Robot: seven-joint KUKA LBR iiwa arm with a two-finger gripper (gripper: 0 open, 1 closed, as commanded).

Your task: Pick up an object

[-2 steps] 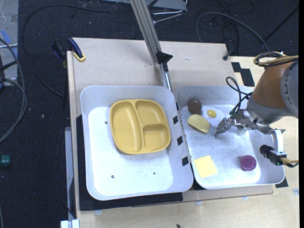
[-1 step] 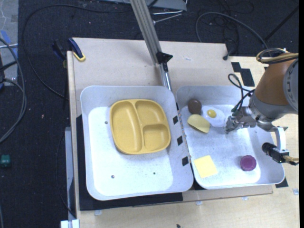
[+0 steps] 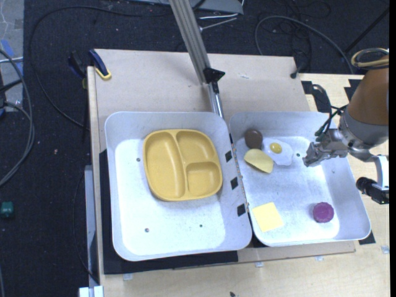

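Note:
The right bin (image 3: pixel 346 228) holds a brown round piece (image 3: pixel 252 137), a fried egg toy (image 3: pixel 279 151), a yellow wedge (image 3: pixel 259 161), a flat yellow square (image 3: pixel 267 216) and a purple round piece (image 3: pixel 323 212). My gripper (image 3: pixel 311 156) hangs over the upper right part of this bin, just right of the fried egg toy and apart from it. I see nothing between its fingers.
The left bin (image 3: pixel 124 228) carries a yellow three-compartment plate (image 3: pixel 183 164). A grey metal pole (image 3: pixel 192 30) slants down from the top to the seam between the bins. Black clips (image 3: pixel 235 181) sit along that seam. Cables lie on the dark floor around the bench.

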